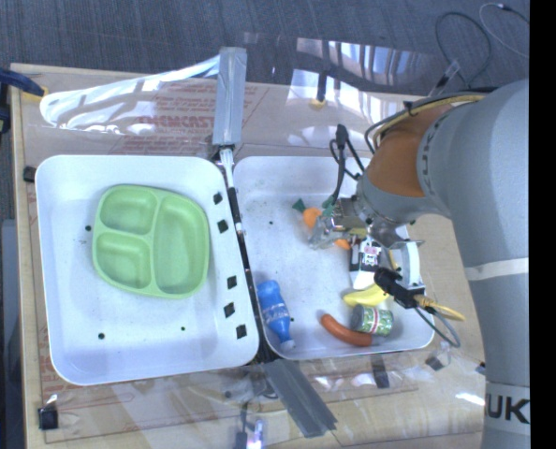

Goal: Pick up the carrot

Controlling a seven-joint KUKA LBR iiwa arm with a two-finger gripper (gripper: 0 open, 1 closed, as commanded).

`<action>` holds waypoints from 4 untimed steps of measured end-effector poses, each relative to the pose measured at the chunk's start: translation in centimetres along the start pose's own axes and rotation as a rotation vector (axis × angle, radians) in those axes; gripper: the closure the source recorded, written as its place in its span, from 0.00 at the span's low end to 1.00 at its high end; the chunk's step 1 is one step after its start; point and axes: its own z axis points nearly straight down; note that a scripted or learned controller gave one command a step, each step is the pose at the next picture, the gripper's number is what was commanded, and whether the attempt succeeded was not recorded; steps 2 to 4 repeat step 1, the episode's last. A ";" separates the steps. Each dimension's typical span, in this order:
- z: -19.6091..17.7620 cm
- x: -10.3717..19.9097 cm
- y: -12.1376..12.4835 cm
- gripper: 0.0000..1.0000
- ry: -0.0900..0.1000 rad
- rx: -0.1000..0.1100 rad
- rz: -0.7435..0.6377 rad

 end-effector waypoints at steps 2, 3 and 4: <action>-8.3 1.4 -5.1 1.00 0.001 -0.002 0.004; -8.3 1.4 -5.1 1.00 0.001 -0.002 0.004; -8.3 1.4 -5.1 1.00 0.001 -0.002 0.004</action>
